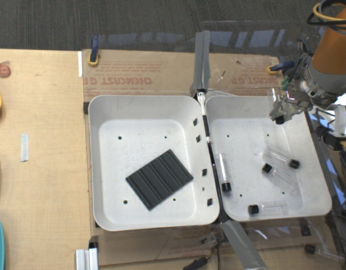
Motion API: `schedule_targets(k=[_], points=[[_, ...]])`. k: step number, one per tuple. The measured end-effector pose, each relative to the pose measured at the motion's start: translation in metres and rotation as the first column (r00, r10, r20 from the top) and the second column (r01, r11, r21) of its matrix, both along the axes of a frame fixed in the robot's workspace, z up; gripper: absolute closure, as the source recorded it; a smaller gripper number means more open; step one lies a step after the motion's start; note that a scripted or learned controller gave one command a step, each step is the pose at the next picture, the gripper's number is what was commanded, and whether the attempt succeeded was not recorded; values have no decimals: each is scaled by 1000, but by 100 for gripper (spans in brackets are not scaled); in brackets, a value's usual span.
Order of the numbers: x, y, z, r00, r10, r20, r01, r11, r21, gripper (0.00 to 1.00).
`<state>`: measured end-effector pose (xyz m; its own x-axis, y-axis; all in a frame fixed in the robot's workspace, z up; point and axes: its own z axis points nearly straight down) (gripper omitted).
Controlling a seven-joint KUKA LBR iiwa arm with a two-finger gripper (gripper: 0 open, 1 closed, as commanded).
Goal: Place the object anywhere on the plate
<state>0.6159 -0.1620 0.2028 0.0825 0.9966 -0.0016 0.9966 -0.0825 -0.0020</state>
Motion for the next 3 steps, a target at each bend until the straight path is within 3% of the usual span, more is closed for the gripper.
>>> schedule_targets(k=[1, 2, 3], points=[[-30, 61, -21, 1000, -19, -3, 19, 1000, 1, 100], [-86, 130, -12, 980, 199, -2, -199, 980, 2, 100], [-115, 194, -13, 994, 111, -3, -111, 994, 1, 100]])
